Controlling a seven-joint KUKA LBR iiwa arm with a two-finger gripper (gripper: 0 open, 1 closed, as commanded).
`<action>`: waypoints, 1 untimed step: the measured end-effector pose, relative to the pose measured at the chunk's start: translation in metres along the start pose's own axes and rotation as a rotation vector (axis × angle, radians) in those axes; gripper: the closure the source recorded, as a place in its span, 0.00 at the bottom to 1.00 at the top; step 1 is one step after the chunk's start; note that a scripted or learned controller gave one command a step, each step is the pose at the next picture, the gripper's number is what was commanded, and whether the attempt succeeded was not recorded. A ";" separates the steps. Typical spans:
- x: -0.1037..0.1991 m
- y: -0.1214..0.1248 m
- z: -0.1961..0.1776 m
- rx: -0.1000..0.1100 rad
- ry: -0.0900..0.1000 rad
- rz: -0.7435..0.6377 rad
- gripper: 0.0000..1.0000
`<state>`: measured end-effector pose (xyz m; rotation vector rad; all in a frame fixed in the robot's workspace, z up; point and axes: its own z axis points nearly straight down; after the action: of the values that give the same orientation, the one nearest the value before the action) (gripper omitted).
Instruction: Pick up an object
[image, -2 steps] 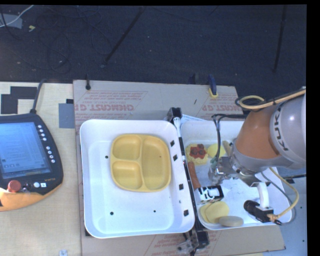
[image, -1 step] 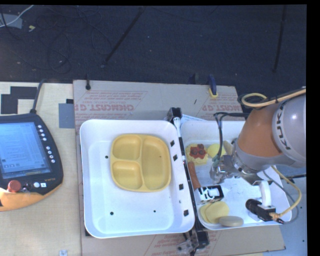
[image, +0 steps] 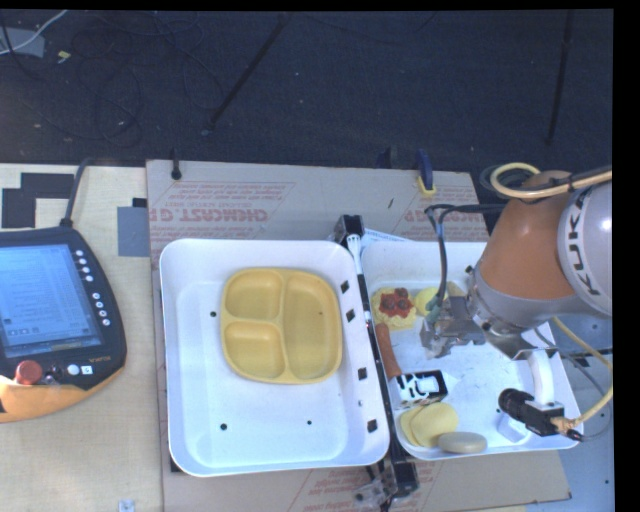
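Camera view: looked down at a slant on two white bins set side by side on a cardboard sheet over the bench. Found the left bin holding a yellow divided plate, lying flat toward its upper middle, well apart from everything else.

Found all the small things in the right bin, gathered along its left side. Noted a yellow piece with a red top near the upper left corner. Saw a brown stick just below it, lying along the wall shared by the two bins. Saw a small black-and-white item lower down, then some pale yellow rounds near the lower left corner, with a beige oval lump just beside them at the bottom rim.

Saw the arm reaching in from the right, with the hand over the upper middle of the right bin, just beside the yellow piece with a red top and above the black-and-white item. Could not tell whether the hand was released or clenched, nor whether it touched any of the things; saw nothing clearly in its grasp.

Noted a grey tablet with a lit screen at the far left of the bench, well apart from both bins.
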<state>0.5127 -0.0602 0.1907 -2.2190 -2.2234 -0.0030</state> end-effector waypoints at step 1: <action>-0.001 -0.001 0.004 0.005 0.000 0.002 0.00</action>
<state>0.5121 -0.0608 0.1871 -2.2195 -2.2187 0.0027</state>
